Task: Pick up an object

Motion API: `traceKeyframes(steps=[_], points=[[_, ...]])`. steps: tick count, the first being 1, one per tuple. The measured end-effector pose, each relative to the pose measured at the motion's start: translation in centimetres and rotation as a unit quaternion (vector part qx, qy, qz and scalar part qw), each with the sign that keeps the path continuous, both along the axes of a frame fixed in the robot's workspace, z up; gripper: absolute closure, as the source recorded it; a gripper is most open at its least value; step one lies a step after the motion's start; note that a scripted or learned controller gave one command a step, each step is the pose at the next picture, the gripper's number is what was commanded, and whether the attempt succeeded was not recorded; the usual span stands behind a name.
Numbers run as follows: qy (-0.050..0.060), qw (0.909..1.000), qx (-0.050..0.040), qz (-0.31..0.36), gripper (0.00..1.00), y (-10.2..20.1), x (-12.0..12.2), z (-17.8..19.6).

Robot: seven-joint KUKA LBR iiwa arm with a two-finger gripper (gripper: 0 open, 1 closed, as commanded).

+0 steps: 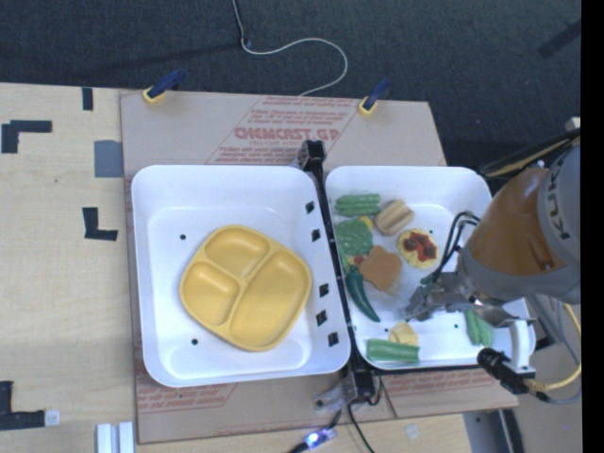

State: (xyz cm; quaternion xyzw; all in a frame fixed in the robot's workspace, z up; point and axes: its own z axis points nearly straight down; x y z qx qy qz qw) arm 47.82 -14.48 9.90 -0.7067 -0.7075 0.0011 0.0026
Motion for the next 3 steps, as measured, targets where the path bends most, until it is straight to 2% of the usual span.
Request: traceKeyframes(steps=[1,2,3], points=[[-0.003,1.0,-0.001,0.0,1.0,0.8,-0.3,4.5],[-0.005,1.0,-0.0015,0.001,1.0,1.3,0.6,10.3],[-0.003,1.0,-0.0012,0.0,1.0,1.4,0.6,12.6]])
